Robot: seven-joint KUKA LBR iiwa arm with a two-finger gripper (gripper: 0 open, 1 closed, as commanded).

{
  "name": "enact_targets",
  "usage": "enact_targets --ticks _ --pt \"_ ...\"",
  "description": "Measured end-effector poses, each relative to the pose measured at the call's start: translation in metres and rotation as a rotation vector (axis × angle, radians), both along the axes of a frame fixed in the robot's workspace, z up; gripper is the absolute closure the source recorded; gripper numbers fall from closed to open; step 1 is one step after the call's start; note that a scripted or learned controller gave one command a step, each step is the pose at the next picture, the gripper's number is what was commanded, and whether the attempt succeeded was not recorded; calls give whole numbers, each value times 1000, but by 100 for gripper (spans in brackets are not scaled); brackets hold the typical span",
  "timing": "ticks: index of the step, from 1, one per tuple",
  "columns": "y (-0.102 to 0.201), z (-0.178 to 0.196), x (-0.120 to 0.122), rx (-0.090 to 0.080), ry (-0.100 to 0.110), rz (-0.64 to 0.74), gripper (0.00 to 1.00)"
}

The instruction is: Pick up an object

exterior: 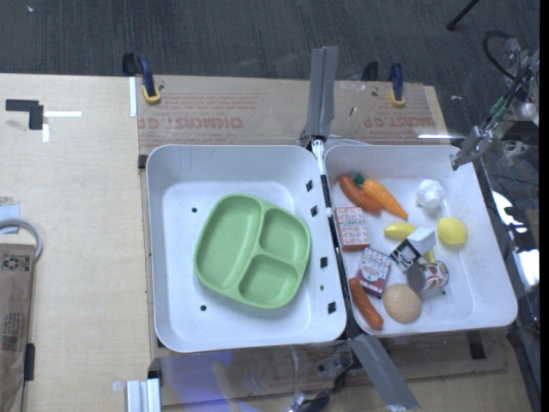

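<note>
Camera view – stock as you see it from above.

Left bin (pixel 155 230): one green plate (pixel 253 251) with three wells, lying flat near the middle, turned a little askew.

Right bin (pixel 504 303) holds everything you could pick:
- carrot (pixel 371 193), far-left part, lying at a slant
- white lump (pixel 430 194), far side, well apart from the carrot
- lemon (pixel 452 231), towards the right wall
- banana (pixel 399 229), small, between carrot and lemon
- red carton (pixel 351 227), against the left wall, just below the carrot
- second carton (pixel 374 269), red and white, nearer you
- black block (pixel 410 251), touching the second carton's right side
- can (pixel 431 275), tipped over, just beside the block
- tan ball (pixel 401 303), near edge, touching the can
- red sausage (pixel 366 304), near-left, beside the ball

Gripper (pixel 472 151): what looks like its tip sits at the right bin's far-right corner, over the rim, with cables behind it. It is apart from every item. It is small and blurred – you cannot tell whether the jaws are apart or together.

Surroundings: cardboard (pixel 214 114) behind the bins, held by two clamps (pixel 146 80); a brown bag (pixel 13 307) at the left edge.
</note>
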State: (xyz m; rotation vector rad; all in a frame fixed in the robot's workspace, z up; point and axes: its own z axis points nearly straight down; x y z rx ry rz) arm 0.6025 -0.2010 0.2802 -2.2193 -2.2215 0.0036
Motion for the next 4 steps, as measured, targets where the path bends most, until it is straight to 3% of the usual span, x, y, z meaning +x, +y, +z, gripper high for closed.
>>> enact_targets --ticks 1,2,3,4 --pt "57 -147 -17 2 -1 385 0" --pt "55 -138 -16 1 -2 381 100" --pt "55 -138 -16 1 -2 381 0" --pt "59 -184 -58 -1 -10 658 0"
